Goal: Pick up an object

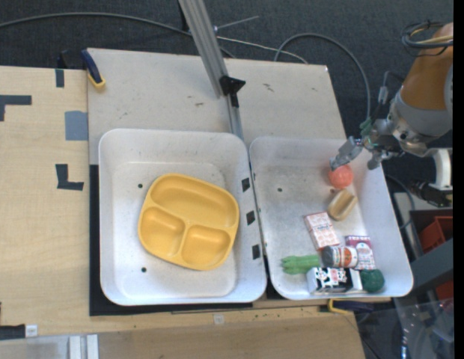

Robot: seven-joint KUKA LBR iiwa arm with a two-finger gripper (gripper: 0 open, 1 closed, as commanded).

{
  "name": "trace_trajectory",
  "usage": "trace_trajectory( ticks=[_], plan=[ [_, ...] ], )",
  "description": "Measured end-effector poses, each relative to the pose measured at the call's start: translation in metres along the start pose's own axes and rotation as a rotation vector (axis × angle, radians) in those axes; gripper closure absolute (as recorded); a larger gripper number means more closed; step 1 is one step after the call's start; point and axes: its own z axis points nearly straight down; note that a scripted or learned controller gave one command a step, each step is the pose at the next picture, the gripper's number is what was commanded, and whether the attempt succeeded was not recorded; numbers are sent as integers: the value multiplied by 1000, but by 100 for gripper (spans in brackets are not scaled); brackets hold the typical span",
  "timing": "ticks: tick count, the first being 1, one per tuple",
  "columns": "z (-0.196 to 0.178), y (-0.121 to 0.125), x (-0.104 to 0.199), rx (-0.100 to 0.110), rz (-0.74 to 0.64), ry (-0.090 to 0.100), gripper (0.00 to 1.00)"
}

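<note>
Camera view. Left bin: yellow divided tray, lying flat.

Right bin: orange-red ball near far right rim; tan bun-like item just below it; pink carton mid-bin; small can beside red-white packet; green toy; black-white carton; dark green item at near right corner.

Gripper: at right bin's far right edge, just above orange-red ball; contact unclear; open or closed, cannot tell.
</note>
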Motion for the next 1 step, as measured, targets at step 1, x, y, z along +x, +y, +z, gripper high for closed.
trace_trajectory(
  ticks=[1],
  plan=[
    [0, 0, 0, 0, 0, 0, 0]
  ],
)
